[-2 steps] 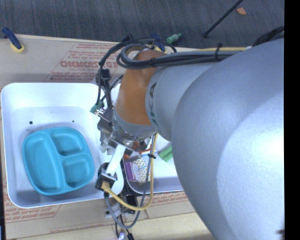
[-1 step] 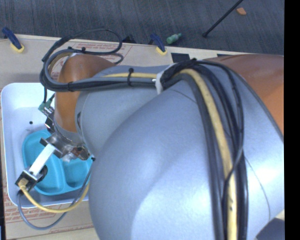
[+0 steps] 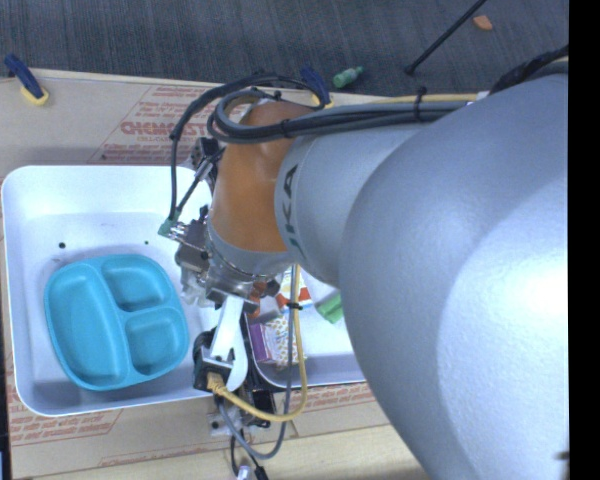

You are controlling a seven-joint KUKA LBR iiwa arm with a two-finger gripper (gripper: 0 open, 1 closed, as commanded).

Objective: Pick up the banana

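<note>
Seemingly mid-attempt, our gripper hangs low at centre frame, beside a blue divided plate; whether it grips the banana, we cannot tell.

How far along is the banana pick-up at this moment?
Done: the arm is low over the right bin. In hand: cannot tell, the arm hides most of that bin. Left: a confirmed grasp and lift. The left bin holds a blue tray.

Robot lab: arm, white bin.
</note>
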